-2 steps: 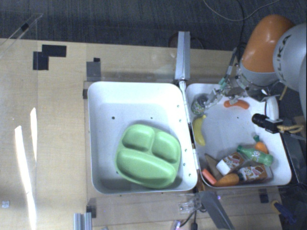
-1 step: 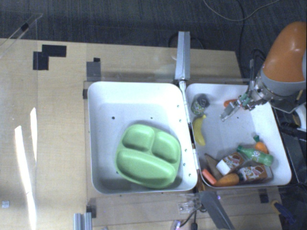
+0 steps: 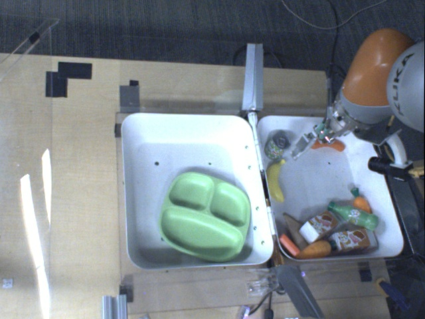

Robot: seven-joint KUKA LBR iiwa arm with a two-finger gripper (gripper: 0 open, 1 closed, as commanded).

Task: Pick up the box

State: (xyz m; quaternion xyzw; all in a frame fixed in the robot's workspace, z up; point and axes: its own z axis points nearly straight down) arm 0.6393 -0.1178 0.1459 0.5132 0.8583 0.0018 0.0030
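Two shallow white bins; the brown printed carton box (image 3: 319, 224) lies at approx 5 o'clock in the right white bin (image 3: 312, 185), untouched w/ bottles and carrots around it. Grey two-finger gripper (image 3: 312, 140) hovers at 12 o'clock, well apart; jaw state can't tell. Pick not begun. Labels too small to read.

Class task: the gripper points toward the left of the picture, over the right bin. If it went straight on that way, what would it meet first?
Probably the can at the right bin's back left corner. The gripper points down-left, with the banana just below that line. Height above the bin is unclear, so it might pass over.
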